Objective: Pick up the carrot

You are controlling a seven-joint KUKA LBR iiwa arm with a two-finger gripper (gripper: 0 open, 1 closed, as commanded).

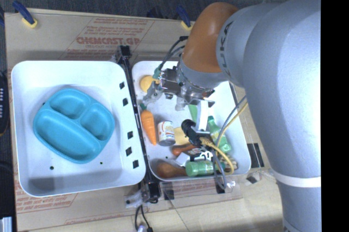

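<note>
My pincer hangs over the right bin; I cannot tell how it is set. The carrot lies just below it by the bin's left wall, beside a small can. A blue tray sits in the left bin.

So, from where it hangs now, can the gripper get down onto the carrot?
Probably yes. The carrot lies exposed along the left wall of the right bin, with nothing on top of it. The gripper sits just above and to its right; the small can beside it might crowd one finger.
</note>
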